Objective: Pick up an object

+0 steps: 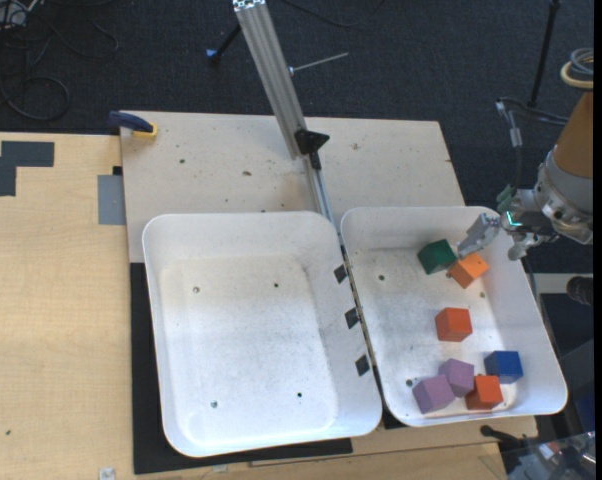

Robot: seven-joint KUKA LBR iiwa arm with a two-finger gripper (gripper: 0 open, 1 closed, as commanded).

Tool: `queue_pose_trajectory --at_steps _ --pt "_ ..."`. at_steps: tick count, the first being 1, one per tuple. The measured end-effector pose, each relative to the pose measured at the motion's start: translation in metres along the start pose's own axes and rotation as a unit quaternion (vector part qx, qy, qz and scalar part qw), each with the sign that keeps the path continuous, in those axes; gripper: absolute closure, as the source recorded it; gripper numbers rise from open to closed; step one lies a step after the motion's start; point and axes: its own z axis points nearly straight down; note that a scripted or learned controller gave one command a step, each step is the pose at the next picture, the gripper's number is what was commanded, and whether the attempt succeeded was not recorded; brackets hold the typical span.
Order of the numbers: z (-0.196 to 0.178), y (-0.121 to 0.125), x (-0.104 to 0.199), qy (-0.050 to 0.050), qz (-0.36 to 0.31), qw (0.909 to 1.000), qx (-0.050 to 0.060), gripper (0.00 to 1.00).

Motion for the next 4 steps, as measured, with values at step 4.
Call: queue_pose_trajectory --at_steps 4 --pt "0.139 -0.005 0.008 -0.001 0.001 1.0 -0.003 0.0"
